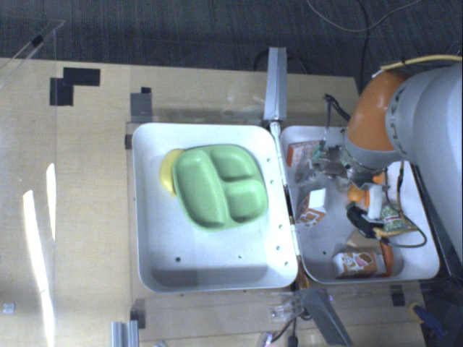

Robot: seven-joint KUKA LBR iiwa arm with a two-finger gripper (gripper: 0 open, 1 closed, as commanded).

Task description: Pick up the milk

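A small white carton with brown-orange print (pixel 312 207), which looks like the milk, lies in the right bin (pixel 427 266) near its left wall. My gripper (pixel 327 166) hangs over the upper middle of that bin, just above and to the right of the carton, with the grey arm and orange band (pixel 370 121) behind it. Nothing shows in the gripper's hold.
A red and white packet (pixel 299 152) lies at the right bin's far left. A brown and white container (pixel 358 264) lies on its side at the front. Small orange and white items (pixel 364 196) sit beside the gripper. The left bin (pixel 217 270) holds a green divided tray (pixel 219 183) over a yellow thing (pixel 167 170).
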